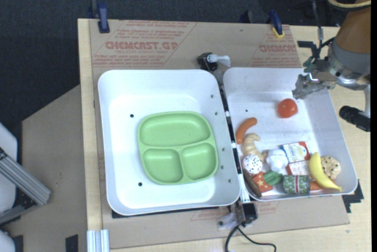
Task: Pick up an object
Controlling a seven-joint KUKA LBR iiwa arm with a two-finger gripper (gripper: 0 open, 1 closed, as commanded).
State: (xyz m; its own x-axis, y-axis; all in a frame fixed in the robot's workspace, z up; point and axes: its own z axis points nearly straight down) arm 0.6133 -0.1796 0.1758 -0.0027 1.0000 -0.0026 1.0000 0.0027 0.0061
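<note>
The nearest item to the end effector (303,87) is a small round red tomato (287,108), glossy, orange-red, lying on the floor of the right bin (259,89). Being near-spherical, it has no discernible long axis or pointing direction. It sits apart from the bin's other contents: an orange sausage (245,126) lies below and to the tomato's left, and a banana (321,171) well below it among a cluster of toy food. The end effector hangs just above and right of the tomato, close but not touching. Whether it is open or closed cannot be determined; nothing is seen held in it.
</note>
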